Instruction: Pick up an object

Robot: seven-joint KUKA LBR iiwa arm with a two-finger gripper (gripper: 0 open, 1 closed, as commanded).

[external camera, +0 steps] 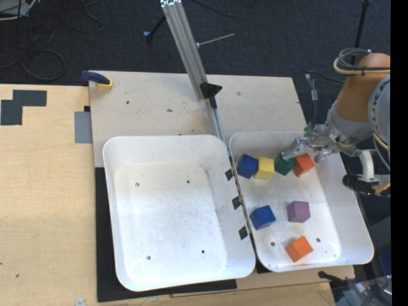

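My two-finger gripper (299, 150) is down in the right white bin (357, 234), at the small orange-red cube (305, 164) beside the green cube (285, 166). Can't tell my grip state. Nothing lifted yet; grasp and raise remain. Target's a cube, sitting skewed, no long axis.

text: none legible | labels: none | checker marker on slanted rail (171, 0) (pattern only, no characters)
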